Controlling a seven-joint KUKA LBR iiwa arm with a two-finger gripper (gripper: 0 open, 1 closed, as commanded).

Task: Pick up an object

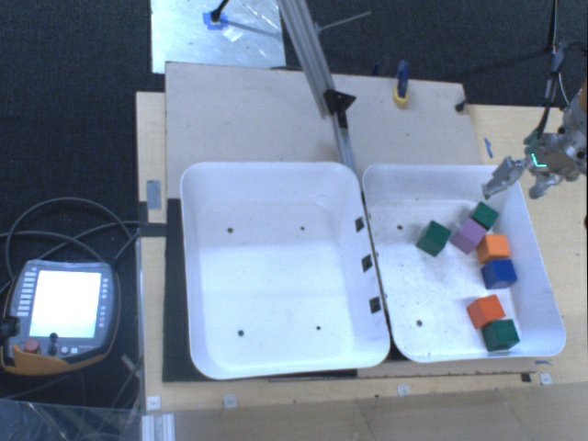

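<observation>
Several small blocks lie in the right bin (432, 338). A green block (434, 238) sits beside a purple block (468, 235), with a smaller green block (485, 215) just behind. An orange block (494, 246) rests against a blue block (498, 273). Near the front right corner, an orange block (485, 310) touches a dark green block (501, 334). My gripper (521, 178) hovers over the bin's back right rim, fingers spread, open, with nothing between them. It is up and right of the small green block.
The left bin (276, 274) stands beside the right one, sharing a middle wall. A teach pendant (60, 315) lies off the bench at left. A metal pole (312, 53) slants down to the bins' back edge. A yellow-blue clamp (401, 85) sits behind.
</observation>
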